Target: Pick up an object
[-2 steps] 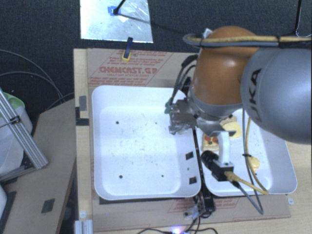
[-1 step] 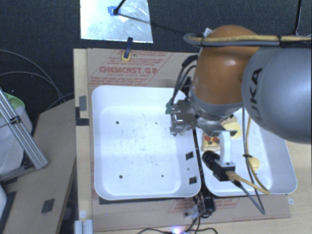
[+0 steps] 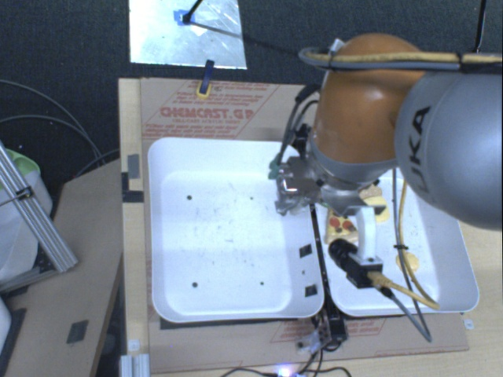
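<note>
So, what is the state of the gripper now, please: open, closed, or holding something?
Gripper: cannot be told; the arm's wrist hides it from above, over the right bin.

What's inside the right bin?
In the right bin: a red-and-yellow item and yellow pieces, partly showing below the arm. The arm covers most of the bin; anything else there is hidden.

Arm (image 3: 393, 132) low; pincer (image 3: 339, 210) underneath
</note>
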Available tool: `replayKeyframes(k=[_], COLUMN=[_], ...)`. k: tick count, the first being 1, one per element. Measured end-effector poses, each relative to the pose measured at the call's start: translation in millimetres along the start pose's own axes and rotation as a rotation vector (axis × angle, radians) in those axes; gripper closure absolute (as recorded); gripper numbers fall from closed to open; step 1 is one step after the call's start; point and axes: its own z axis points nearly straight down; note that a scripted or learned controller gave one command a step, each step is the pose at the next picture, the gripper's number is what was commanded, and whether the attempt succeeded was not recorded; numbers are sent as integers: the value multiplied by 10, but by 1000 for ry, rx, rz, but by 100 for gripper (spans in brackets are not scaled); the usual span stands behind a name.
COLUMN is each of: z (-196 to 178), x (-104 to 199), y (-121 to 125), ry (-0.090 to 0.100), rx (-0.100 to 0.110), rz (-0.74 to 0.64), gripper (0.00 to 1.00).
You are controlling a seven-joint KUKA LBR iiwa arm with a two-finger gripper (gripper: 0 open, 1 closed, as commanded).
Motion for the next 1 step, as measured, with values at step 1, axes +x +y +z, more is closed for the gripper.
replayKeyframes(k=[1], z=[1157], x=[-189], y=[784], ry=[-6], rx=[11], rz=[13], gripper=[100])
